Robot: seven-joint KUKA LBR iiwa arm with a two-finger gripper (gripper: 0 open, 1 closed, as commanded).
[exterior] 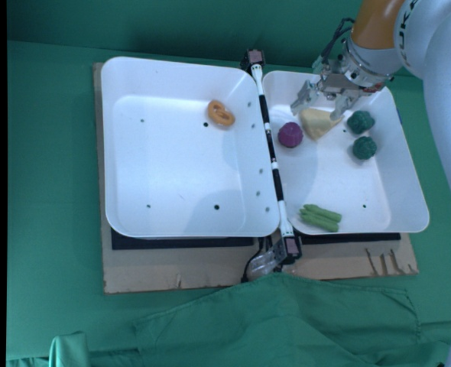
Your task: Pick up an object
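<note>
My gripper (318, 102) hangs over the far part of the right bin (386, 197), its fingers spread open. Just below it lies a pale yellow wedge (318, 122), close to the fingertips; nothing sits between the fingers. A purple ball (290, 134) rests left of the wedge. Two dark green knobbly pieces (360, 121) (365, 147) lie to the right of the wedge. A green bean-like bundle (321, 217) lies near the bin's front edge. In the left bin (172, 197) an orange pretzel-shaped piece (221, 113) sits toward the far right.
A black and white divider rod (271, 155) runs between the two bins. Both bins stand on brown cardboard (172, 270) over green cloth. Folded green fabric (287, 319) lies at the front.
</note>
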